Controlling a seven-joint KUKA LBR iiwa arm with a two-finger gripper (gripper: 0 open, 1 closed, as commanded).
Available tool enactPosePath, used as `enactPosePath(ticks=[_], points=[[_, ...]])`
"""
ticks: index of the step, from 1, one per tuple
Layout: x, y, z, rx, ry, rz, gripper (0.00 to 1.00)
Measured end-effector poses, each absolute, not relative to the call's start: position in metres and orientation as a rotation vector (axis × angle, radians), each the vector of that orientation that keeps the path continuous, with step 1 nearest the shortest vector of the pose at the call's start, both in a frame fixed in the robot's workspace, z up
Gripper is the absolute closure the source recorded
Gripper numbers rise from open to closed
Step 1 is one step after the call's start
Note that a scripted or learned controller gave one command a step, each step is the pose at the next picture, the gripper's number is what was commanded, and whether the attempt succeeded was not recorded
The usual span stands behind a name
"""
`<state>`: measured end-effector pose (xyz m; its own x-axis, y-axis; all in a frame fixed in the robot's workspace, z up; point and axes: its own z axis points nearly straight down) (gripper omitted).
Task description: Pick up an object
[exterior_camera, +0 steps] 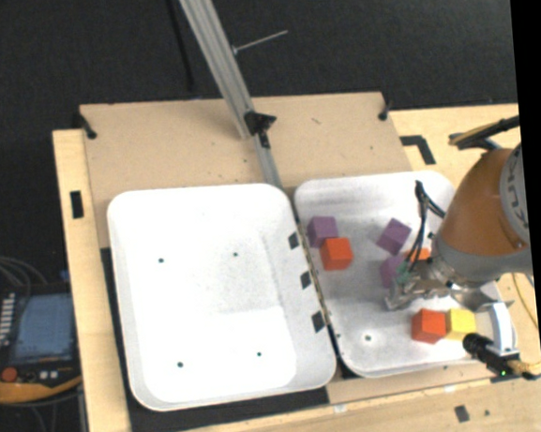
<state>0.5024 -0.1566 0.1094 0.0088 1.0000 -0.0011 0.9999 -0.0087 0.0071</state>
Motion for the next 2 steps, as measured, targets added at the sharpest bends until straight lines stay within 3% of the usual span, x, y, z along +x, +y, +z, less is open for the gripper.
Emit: enactPosePath(ticks=[2], points=[[0.502,-0.155,0.197,2.214,2.221,0.006,1.0]])
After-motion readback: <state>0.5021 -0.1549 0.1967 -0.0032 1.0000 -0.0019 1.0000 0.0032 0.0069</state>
